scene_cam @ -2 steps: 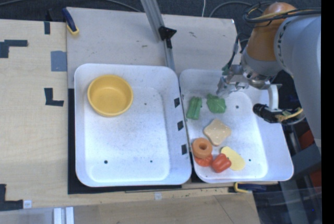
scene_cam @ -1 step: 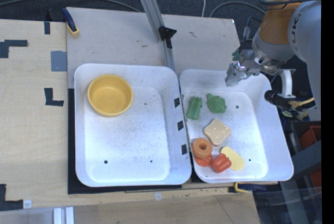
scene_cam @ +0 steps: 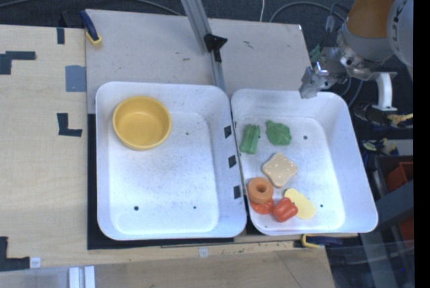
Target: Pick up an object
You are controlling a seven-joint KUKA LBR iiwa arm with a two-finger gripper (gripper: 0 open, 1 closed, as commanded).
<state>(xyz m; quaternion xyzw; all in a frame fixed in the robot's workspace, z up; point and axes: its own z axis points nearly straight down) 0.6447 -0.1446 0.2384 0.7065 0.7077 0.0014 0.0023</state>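
Note:
My gripper [scene_cam: 309, 88] hangs over the far right rim of the right bin [scene_cam: 336, 146], away from the toys. In that bin lie a green pickle-like piece [scene_cam: 250, 138], a green leafy piece [scene_cam: 278, 133], a tan bread slice [scene_cam: 279, 169], an orange ring [scene_cam: 260, 189], a red pepper [scene_cam: 283, 210] and a yellow piece [scene_cam: 302, 205]. Nothing shows between the fingers.
The left bin [scene_cam: 168, 199] holds a yellow bowl [scene_cam: 141, 122] at its far left corner. A slanted metal pole [scene_cam: 195, 5] rises behind the bins. Cables and the orange-banded arm [scene_cam: 376, 5] crowd the upper right.

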